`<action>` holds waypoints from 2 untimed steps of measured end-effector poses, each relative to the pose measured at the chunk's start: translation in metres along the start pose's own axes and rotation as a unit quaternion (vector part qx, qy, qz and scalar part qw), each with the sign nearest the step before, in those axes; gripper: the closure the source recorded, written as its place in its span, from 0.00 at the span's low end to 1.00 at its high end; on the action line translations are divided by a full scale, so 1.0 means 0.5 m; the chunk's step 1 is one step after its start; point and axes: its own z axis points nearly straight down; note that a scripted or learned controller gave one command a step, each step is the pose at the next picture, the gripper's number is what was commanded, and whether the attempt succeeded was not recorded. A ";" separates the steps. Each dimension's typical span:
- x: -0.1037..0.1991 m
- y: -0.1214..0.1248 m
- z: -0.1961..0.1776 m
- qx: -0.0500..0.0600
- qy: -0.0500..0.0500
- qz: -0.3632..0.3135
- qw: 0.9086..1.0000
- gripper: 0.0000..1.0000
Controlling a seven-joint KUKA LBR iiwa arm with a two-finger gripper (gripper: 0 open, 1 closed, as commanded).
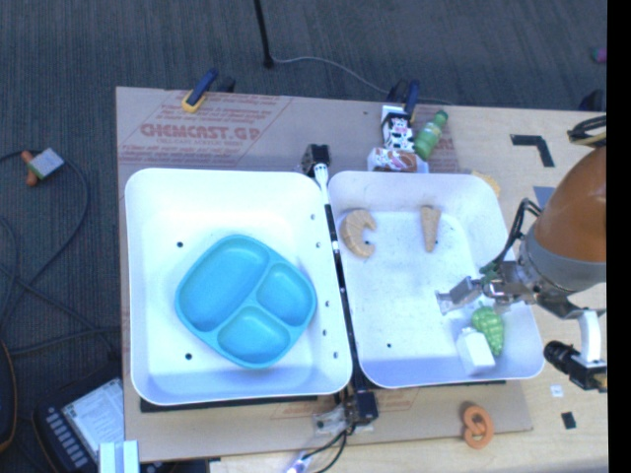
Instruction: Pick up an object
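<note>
A: Gripper (461,296) sits low over the right bin (394,264), reaching in from the right edge, the grey arm (572,254) with its orange band above it. Whether its jaws are apart or together, I cannot tell.

B: And room around it?

A: Going left to right: the blue divided plate (246,299) fills the left bin (158,215). In the right bin, a curved brown piece (357,233) lies near the dividing wall, a tan wedge (430,227) points its narrow end down, long axis upright. Open white floor lies left of the gripper.

B: Nearest things?

A: A green object (488,329) and white block (475,351), near the bin's right corner, just beside the gripper.
</note>
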 end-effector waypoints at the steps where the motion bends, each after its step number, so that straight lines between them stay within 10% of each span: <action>1: 0.015 0.113 0.123 -0.003 0.000 -0.002 1.000 0.00; 2: 0.121 0.039 0.125 -0.006 -0.002 -0.001 1.000 0.00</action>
